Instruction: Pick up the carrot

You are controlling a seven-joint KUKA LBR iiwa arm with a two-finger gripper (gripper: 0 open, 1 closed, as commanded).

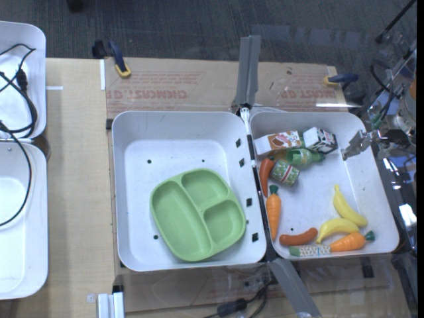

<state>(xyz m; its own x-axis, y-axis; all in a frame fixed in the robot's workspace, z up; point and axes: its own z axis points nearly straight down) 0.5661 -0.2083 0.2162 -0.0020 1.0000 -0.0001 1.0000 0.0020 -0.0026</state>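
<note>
A robot lab; clamped cardboard [218, 85] on a bench, white bins [126, 177], loose cables [16, 105].

A light wooden tabletop [76, 177] fills the middle of the frame; dark grey carpeted floor [199, 12] runs across the top. Flat cardboard [179, 85] lies on the tabletop.

Divided plate [198, 214] sits in the left bin [129, 177]; carrots [273, 209], bananas [347, 207], sausage [298, 236] share the right bin [374, 177].
</note>
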